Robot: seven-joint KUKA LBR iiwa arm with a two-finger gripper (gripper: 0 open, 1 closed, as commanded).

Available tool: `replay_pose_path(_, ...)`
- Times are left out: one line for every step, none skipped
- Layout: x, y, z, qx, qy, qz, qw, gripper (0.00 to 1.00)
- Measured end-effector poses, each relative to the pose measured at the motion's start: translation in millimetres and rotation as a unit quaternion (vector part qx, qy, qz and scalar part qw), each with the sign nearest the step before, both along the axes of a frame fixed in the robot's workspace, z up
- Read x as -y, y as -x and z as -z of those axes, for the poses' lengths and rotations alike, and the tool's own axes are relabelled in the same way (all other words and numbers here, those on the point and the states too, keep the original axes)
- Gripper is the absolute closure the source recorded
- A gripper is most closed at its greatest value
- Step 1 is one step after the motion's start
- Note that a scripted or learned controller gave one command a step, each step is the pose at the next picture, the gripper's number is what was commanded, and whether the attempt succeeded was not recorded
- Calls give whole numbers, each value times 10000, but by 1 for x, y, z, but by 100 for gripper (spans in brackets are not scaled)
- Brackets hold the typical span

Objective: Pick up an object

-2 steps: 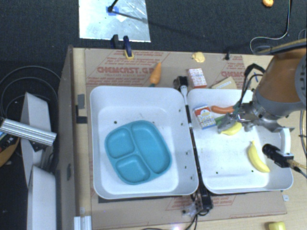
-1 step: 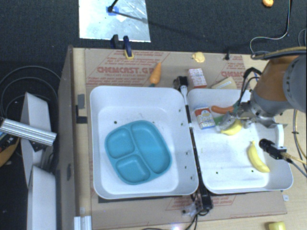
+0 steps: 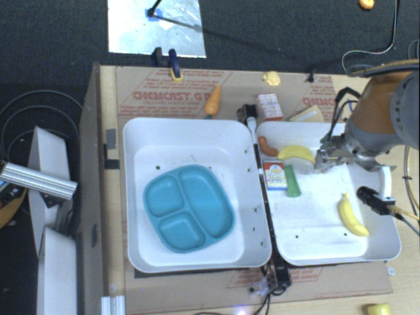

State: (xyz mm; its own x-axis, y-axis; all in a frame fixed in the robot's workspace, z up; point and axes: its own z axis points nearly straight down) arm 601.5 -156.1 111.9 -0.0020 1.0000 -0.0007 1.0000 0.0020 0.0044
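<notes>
Yellow banana (image 3: 296,153) just left of the end effector (image 3: 323,161), grip state impossible to tell.

A thick, rounded grey robot arm (image 3: 403,110) with a broad orange band above the wrist. Black cables loop beside the band at nine o'clock. Below it, a silver-grey metal gripper (image 3: 326,159) with blocky, angular parts.
</notes>
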Motion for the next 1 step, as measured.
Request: replay_pose_path(0, 0, 0, -2, -1, -2, 10000, 0)
